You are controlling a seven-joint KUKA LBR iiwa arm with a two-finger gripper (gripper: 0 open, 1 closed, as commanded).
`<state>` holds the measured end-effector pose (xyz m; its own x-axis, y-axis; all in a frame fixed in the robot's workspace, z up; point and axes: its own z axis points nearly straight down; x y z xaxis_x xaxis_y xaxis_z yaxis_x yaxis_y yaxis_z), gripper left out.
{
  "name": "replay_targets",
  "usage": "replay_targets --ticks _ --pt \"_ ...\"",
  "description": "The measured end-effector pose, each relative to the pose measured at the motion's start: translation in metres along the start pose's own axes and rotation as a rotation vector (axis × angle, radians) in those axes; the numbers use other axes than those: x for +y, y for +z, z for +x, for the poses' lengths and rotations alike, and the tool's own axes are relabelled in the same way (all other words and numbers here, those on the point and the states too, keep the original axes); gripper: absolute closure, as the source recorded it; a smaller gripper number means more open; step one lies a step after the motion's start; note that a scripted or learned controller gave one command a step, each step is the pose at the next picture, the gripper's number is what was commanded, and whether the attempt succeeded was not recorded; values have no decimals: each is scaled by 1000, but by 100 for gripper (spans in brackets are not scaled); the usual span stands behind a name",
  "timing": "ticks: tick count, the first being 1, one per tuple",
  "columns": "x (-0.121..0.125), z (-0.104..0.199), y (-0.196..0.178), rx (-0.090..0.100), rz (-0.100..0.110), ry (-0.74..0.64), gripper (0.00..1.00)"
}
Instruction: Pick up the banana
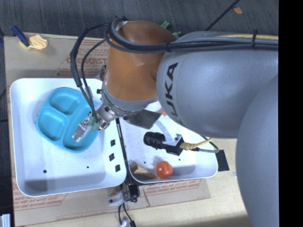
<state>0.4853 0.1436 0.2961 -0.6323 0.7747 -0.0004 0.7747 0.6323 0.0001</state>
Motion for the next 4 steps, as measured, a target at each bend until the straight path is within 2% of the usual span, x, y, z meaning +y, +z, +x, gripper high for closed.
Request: replay_targets --ticks 1,2,3,4 --pt "1 1 -10 1 3 -8 100" --pt "6 -6 -173 -1 -2 72 100" --pt "17 1 -246 -1 1 767 100" --pt "18 -84 -190 -1 5 972 100"
